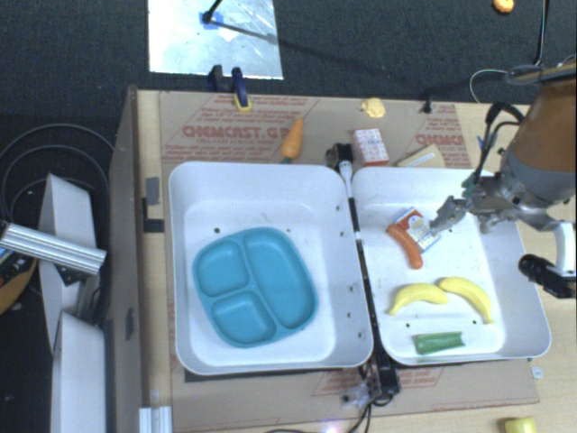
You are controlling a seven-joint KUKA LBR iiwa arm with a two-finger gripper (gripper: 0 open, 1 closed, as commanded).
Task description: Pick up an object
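Pincer (442,222) hangs low by the sausage (405,243), likely lining up a grab; can't tell its state.

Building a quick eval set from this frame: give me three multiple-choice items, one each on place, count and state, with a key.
1. Where does the blue divided plate lie?
A. In the left bin
B. In the right bin
C. On the cardboard behind the bins

2. How many yellow bananas are in the right bin?
A. One
B. Two
C. Four

3. How does the green piece stand to the end effector?
A. Lifted clear of the bin
B. Pinned under it
C. Lying on the bin floor, apart from it

Key: 1 A, the plate sits on the floor of the left bin. 2 B, two bananas lie end to end. 3 C, the green piece lies near the front wall, while the end effector is over the orange sausage.
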